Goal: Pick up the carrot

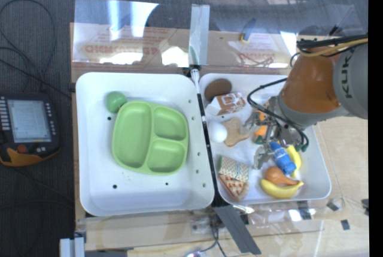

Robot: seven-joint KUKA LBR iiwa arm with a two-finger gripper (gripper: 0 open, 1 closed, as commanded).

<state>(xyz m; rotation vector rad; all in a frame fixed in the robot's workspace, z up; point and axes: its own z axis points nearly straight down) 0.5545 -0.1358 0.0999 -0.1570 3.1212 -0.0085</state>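
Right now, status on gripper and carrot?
Gripper low in right white bin, over toy pile. Small orange carrot beside it, grasp unconfirmed. Blue bottle, yellow banana crowd close.

right bin | food crowding its floor (arm overhanging the far right) | left bin | bare floor lying around green tray

The table carries two white bins side by side, the left bin touching the right bin.
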